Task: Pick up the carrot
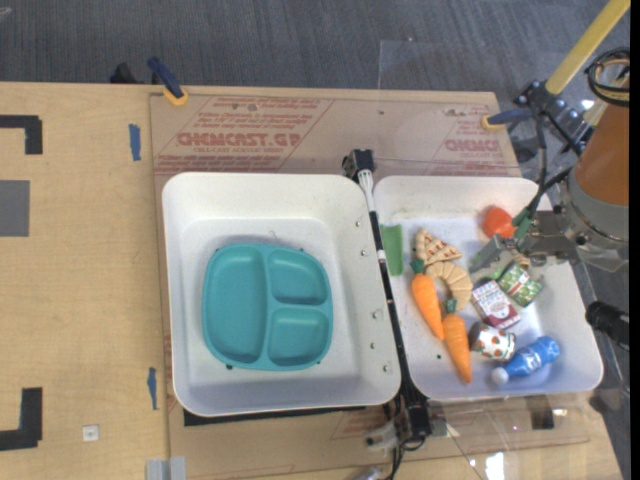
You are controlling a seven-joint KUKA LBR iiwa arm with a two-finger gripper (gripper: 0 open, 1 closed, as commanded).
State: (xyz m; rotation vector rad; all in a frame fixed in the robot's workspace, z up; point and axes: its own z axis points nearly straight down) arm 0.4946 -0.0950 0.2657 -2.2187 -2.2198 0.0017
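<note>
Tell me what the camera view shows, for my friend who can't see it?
The robot's tool is over the right bin, near a small orange ball, a little way from two carrots lying among toy food like a pizza slice and a blue bottle. The left bin holds a teal divided plate.

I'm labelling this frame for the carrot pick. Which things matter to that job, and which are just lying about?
Job: two carrots in the right bin; the tool beside them.

Lying about: teal divided plate in the left bin, tomato, pizza slice, blue bottle, green stick.
</note>
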